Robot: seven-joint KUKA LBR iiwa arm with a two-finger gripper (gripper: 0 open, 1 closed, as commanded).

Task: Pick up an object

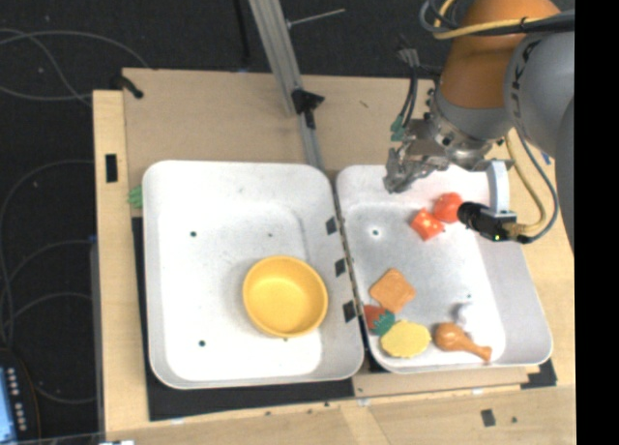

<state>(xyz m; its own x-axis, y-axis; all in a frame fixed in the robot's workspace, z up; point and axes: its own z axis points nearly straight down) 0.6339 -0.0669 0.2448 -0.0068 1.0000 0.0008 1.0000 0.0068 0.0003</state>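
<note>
From my seat I see the claw hanging over the far left corner of the right bin, pointing down at bare white floor; whether it is spread or closed I cannot tell, and I see nothing caught in it; just to its right lie two small red-orange pieces, touching each other, close to the claw yet apart from it; a black fitting with a cable sits beside them off the wrist; further toward me in the same bin a tan square cracker lies flat near the left wall; below it, in the near left corner, a small red and green piece touches a yellow round piece; beside that a brown drumstick lies along the near wall; the grey arm with its orange band comes in from the right above the bin; the left bin holds a yellow bowl, upright, near its near right part; both bins rest side by side on the tan bench; a metal rail slants across the far edge of it
</note>
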